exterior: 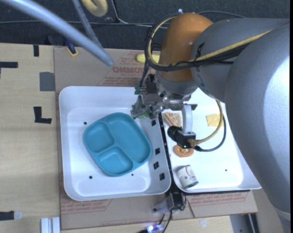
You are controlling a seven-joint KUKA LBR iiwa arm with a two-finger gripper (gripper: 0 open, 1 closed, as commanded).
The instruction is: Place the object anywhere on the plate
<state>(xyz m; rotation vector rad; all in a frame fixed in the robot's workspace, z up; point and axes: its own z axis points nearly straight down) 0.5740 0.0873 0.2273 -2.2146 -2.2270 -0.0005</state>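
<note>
Two white bins sit side by side on a brown cardboard sheet point(83, 67) over a pale wooden bench point(20, 130). The blue three-compartment plate point(117, 143) lies in the left bin point(71, 130), long axis diagonal. The gripper point(147, 108) hovers over that bin's far right corner; whether it grips something greenish there I cannot tell.

Arm point(224, 62) low, pincer point(145, 108) downward

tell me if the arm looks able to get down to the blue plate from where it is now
Probably yes. The gripper hangs over the seam between the bins, beside the blue plate, whose compartments lie bare. The left bin's shallow wall hardly obstructs a descent.
</note>
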